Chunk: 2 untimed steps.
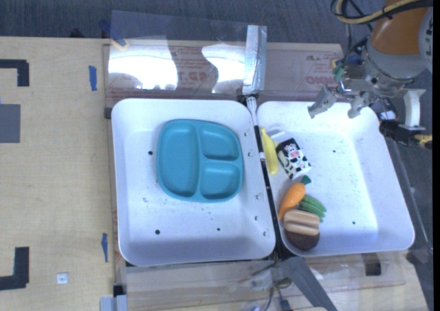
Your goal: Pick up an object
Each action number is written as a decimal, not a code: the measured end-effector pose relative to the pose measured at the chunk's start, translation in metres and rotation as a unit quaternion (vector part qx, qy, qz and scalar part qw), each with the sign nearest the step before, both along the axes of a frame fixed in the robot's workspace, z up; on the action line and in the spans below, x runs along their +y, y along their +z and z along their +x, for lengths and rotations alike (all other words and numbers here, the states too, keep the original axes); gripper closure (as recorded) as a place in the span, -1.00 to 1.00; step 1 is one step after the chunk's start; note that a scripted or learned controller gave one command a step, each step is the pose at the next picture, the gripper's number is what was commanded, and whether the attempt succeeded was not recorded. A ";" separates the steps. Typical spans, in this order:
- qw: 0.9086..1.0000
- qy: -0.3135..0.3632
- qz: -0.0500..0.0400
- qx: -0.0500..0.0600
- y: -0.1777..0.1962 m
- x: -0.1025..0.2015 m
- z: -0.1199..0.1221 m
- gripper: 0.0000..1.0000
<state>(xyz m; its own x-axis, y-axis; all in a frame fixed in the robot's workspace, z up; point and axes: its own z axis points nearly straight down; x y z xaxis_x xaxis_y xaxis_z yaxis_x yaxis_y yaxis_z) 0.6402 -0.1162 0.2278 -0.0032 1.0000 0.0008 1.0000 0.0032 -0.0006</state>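
My gripper [337, 105] hangs open over the far edge of the right bin [357, 165], with nothing between its two fingers. Along that bin's left side lie a yellow banana [268, 151], a black-and-white cow-patterned carton [293, 158], an orange carrot [293, 197], a green pea pod [313, 205] and a toy burger [302, 226]. All of them are well below and to the left of the gripper.
The left bin [137, 234] holds a blue divided plate [200, 159]. A clear plastic wall [179, 62] with a taped post stands behind the bins. The arm's orange band and cables [385, 0] fill the upper right.
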 end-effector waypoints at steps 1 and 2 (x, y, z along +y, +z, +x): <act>0.999 0.050 0.001 0.006 -0.100 -0.044 0.023 -1.00; 0.999 0.052 -0.002 -0.004 -0.122 0.002 0.011 -1.00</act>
